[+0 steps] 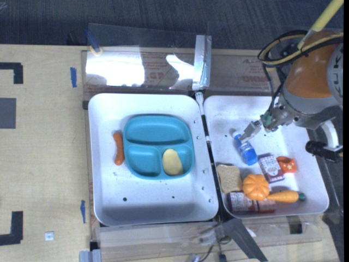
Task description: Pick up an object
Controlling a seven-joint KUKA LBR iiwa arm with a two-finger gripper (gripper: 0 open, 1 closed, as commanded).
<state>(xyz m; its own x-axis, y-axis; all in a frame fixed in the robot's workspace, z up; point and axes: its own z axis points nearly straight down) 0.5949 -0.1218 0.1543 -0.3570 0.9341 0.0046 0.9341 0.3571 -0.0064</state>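
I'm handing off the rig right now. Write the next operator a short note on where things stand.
Gripper: low in the right bin, just above the small blue bottle; I cannot tell its state, and nothing is seen held.
Right bin also holds a bread slice, orange pumpkin, carrot, a red-and-white packet and a can lying on its side.
Left bin: blue divided tray with a yellow potato-like piece in its lower right compartment; a sausage beside the tray.
Done: nothing is lifted.
Left: close on an object and lift; the bottle looks nearest.
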